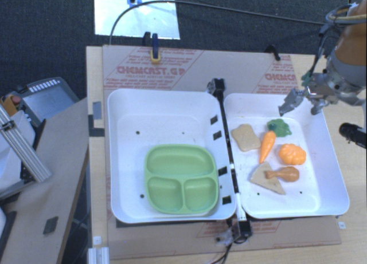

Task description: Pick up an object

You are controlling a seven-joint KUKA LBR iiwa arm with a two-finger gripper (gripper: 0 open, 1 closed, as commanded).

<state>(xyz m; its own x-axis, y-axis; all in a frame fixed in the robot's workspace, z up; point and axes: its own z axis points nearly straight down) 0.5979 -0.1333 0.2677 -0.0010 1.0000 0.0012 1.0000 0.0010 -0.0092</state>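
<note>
1. Gripper [303, 102] over the far edge of the right bin [330, 171], fingers spread apart, nothing between them.
2. Toy food grouped in the right bin: green broccoli [279, 126], carrot [266, 145] just beside it, tan bread slice [246, 137], orange pumpkin [292, 154], drumstick [282, 173] touching what looks like a sandwich wedge [268, 178].
3. Green divided plate [181, 178] in the left bin [123, 142].

You get single fixed camera, above bench [172, 62], looking down at slant. Moderate distance. Both white bins [166, 99] lie left of and below gripper [303, 102]; arm [347, 56] enters from right.
</note>
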